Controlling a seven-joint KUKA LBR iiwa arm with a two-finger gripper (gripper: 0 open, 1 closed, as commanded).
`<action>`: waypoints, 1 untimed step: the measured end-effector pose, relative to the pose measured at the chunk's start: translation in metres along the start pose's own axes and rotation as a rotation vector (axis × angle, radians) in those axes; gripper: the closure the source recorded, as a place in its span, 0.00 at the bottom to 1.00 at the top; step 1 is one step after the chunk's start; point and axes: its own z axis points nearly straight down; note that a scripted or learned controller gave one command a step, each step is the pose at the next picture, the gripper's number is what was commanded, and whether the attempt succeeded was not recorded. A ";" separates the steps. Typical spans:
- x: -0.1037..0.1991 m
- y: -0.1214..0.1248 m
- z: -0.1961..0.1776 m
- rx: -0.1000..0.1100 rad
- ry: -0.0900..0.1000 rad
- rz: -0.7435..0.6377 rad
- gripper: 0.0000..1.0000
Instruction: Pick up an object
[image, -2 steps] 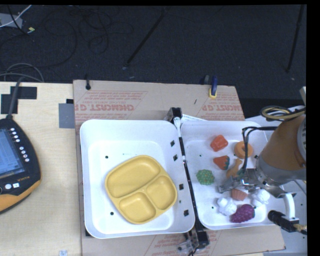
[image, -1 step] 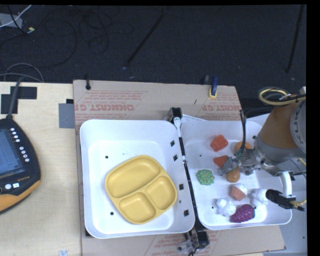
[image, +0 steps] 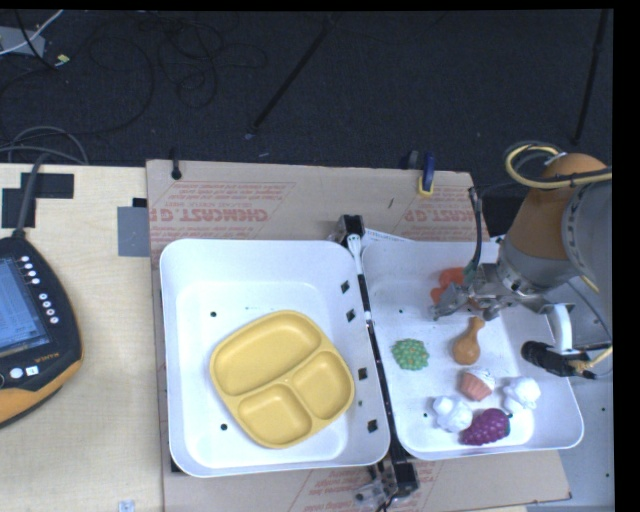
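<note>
Tan pear-shaped plastic toy (image: 467, 343) lies just below the gripper (image: 458, 300); cannot tell fingers' state. Orange plastic piece (image: 450, 277) crowds close, so a grab risks slipping or nudging both.

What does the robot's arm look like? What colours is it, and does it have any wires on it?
The robot arm is rounded and grey, with a fat orange band above the wrist. A yellowish cable loops at the top of that band. At its end sits a small, dark grey metal two-finger gripper, with thin dark wires running along it.
</note>
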 end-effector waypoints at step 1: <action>-0.021 0.030 0.000 -0.001 0.003 -0.004 0.00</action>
